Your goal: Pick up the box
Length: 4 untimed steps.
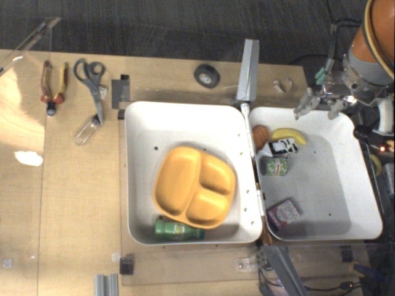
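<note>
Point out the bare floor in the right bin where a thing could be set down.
Right bin: floor is bare right of the box and can, out to the far wall. Its left side is crowded: egg, banana, can, box. The tool hangs over the top rim.

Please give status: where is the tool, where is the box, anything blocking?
Tool open, above right bin's back rim, holding nothing. Box flat at bin's front left. Nothing on top of it.
</note>
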Each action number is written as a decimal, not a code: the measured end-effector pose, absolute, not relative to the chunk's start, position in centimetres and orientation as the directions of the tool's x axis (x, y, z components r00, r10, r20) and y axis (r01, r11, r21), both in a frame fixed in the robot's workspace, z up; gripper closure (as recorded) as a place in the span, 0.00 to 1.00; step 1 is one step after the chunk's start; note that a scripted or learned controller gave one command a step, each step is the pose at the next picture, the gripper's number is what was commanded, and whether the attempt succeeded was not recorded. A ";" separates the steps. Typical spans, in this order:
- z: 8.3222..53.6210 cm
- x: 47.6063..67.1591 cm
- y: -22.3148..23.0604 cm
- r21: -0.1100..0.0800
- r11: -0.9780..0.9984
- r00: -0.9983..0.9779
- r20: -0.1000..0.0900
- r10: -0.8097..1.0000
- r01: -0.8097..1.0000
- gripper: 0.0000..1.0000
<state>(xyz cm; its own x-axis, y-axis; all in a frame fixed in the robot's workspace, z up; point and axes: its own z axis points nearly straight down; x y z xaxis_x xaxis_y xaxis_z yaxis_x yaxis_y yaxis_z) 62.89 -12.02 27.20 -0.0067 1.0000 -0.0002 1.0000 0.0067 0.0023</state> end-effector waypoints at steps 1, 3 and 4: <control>21.8 54.8 -20.6 0.005 0.078 -0.078 -0.002 0.997 0.997 0.00; 9.3 59.7 -14.9 0.009 0.279 -0.279 -0.004 0.960 0.960 0.00; 9.2 61.3 -11.4 0.007 0.332 -0.332 -0.027 0.943 0.943 0.00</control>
<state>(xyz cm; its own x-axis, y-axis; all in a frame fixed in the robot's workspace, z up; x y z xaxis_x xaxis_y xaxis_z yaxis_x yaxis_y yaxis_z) 61.26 -11.40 9.21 -0.3315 0.9431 -0.0271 0.9433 0.3318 0.0067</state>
